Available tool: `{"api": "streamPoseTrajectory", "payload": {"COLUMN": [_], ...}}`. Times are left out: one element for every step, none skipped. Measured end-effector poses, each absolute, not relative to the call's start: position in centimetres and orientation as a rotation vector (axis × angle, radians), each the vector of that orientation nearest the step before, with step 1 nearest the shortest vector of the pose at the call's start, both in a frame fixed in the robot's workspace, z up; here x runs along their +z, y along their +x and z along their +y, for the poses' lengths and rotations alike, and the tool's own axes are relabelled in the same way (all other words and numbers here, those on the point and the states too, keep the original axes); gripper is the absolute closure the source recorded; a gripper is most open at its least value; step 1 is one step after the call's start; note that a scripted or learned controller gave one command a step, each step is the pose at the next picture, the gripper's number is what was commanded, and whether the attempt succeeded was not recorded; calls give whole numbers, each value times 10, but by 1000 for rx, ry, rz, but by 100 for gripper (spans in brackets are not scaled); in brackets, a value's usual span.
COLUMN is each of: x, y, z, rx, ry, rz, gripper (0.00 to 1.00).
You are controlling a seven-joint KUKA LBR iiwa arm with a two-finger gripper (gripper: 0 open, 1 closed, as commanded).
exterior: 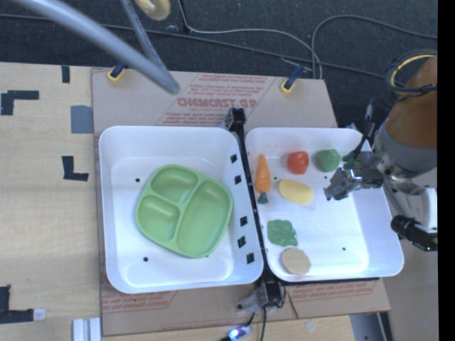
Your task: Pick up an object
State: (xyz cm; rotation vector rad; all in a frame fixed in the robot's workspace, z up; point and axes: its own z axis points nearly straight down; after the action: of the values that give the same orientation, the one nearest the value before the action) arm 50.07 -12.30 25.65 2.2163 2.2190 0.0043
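Gripper (pixel 340 187) hangs over the right bin (pixel 370 258), just right of the yellow toy lemon (pixel 295 191); jaws' opening cannot be told, nothing seen held. Best move: centre over the lemon, clear of the red tomato (pixel 298 162) and green ball (pixel 327 159), then descend straight.

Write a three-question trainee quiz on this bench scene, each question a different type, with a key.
1. True or false: the green plate lies in the same bin as the carrot.
2. Which item lies nearest the tool? A) the tan disc B) the yellow piece C) the leafy green piece
3. Fill in: the tomato sits between the carrot and the round green ____.

Key: 1 false; 2 B; 3 ball.
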Motion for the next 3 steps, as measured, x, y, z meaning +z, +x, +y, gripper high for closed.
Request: {"api": "streamPoseTrajectory", "payload": {"x": [271, 263, 254], "y": [501, 511, 523], "z": [-123, -61, 0], "rx": [0, 0, -2], "ry": [2220, 2215, 2215], "rz": [2222, 2229, 2231], "gripper": [100, 100, 100]}}
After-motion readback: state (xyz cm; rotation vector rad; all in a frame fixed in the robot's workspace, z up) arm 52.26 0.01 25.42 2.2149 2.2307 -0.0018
